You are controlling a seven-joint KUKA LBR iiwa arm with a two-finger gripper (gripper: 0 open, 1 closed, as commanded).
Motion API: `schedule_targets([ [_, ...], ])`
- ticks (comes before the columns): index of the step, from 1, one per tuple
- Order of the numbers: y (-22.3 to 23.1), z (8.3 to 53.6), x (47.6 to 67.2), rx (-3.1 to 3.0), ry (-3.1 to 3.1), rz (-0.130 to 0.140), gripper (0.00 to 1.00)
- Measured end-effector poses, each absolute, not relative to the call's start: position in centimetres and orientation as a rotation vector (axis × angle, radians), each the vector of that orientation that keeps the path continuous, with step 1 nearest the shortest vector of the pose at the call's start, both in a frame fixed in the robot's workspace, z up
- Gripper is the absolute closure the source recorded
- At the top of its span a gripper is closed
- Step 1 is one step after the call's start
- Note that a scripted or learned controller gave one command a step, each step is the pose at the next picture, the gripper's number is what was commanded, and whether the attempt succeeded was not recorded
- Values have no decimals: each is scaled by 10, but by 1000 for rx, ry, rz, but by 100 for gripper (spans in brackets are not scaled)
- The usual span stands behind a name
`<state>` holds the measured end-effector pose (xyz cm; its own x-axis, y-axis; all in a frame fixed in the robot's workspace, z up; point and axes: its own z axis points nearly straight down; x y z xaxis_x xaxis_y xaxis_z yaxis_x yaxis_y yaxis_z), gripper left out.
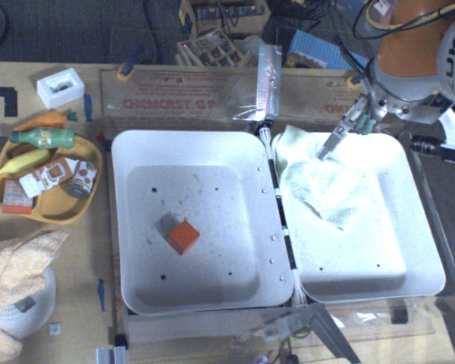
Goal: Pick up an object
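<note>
An orange block (184,236) lies in the left bin (136,165), a little left of its middle, next to a small grey patch. A crumpled white cloth (324,186) covers the far left part of the right bin (409,271). My gripper (327,146) hangs over the far edge of the right bin, just above the cloth's upper part, pointing down and to the left. Nothing is seen held in it. The orange block is far from it, across the divider between the bins.
A yellow bowl (49,211) with toy food stands left of the bins, and a beige cloth (19,268) lies below it. A small white box (61,87) sits at the far left. Cables and boxes crowd the bench's back.
</note>
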<state>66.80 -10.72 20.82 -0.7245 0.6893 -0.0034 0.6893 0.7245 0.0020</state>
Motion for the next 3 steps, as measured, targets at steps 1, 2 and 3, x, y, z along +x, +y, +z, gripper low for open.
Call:
schedule_targets([
  [1, -136, 144, 625, 1214, 2898, 0, 0],
  [2, -185, 101, 657, 1476, 2771, 0, 0],
  [3, -131, 89, 644, 1549, 2722, 6, 0],
])
